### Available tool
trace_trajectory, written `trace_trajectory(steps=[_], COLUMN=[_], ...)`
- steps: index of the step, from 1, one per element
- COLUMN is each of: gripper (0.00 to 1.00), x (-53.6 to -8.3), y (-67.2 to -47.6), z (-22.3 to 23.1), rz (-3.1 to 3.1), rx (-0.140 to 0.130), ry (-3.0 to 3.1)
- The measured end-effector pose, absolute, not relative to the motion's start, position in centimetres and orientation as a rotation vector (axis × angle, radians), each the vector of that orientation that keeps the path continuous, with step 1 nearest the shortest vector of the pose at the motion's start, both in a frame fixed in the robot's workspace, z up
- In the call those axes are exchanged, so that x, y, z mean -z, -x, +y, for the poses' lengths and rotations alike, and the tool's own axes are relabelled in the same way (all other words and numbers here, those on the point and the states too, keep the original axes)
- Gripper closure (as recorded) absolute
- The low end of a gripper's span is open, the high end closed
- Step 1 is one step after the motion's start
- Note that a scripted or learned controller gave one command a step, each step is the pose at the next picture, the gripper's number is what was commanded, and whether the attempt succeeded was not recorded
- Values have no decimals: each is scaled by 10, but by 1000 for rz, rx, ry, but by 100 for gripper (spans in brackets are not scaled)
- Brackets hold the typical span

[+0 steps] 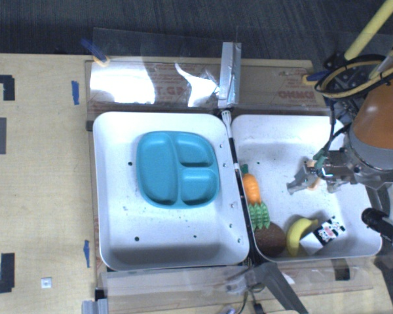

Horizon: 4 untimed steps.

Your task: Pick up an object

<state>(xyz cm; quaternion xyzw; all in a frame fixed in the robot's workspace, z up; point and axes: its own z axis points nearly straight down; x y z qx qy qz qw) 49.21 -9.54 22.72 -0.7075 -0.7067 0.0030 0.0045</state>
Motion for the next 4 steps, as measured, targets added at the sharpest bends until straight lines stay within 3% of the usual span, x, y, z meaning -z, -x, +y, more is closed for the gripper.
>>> trace_trajectory(steps=[1,2,3,4], gripper=[0,0,0,0], x=[-201,-203,-144,-87], y=[-550,-517,-553,-589], z=[-153,-178,-149,-178], rz=[-2349,-2428,-2101,-2127], rx=[-1,0,-1,6], ry=[2088,1993,2332,2320])
